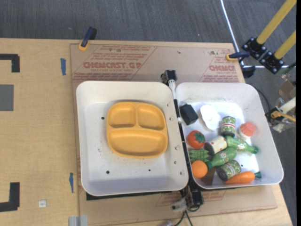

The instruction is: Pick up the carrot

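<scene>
The carrot (pixel 241 177) is orange with a small green stub at its right end. It lies on its side along the front wall of the right bin (pixel 270 147), near that bin's front right corner. A dark green can (pixel 229 169) leans against its left end.
The right bin also holds an orange fruit (pixel 199 169), a red tomato (pixel 195 139), green bottles (pixel 239 146), a green can (pixel 228 125), a pinkish ball (pixel 248 129), a white piece (pixel 209 117) and a black block (pixel 188 113). A yellow divided plate (pixel 137 129) sits in the left bin (pixel 89 140).
</scene>
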Robot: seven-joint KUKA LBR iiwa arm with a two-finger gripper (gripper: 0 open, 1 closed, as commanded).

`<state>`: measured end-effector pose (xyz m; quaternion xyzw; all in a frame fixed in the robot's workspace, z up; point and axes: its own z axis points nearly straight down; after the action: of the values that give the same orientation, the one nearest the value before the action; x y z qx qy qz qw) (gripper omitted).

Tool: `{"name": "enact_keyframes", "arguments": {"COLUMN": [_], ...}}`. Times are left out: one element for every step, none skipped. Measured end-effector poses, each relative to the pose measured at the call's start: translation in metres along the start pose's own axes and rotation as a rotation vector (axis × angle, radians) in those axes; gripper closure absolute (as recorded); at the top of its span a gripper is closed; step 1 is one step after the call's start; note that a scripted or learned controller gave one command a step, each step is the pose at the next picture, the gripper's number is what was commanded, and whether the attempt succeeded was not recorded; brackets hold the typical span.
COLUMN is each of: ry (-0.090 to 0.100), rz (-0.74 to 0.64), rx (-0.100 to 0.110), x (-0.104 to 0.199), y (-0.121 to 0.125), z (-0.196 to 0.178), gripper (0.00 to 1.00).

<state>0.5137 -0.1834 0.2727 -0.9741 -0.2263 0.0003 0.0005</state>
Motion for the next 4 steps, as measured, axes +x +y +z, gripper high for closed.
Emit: {"name": "enact_keyframes", "arguments": {"ry": [-0.002, 0.000, -0.003, -0.003], "rz": [0.183, 0.113, 0.025, 0.256], "rx": [0.003, 0.000, 0.003, 0.002], "x": [0.012, 0.048, 0.063, 0.056], "y": [-0.103, -0.044, -0.149, -0.072], "z": [0.075, -0.001, 0.024, 0.124], "gripper": [1.00, 1.00, 1.00, 1.00]}}
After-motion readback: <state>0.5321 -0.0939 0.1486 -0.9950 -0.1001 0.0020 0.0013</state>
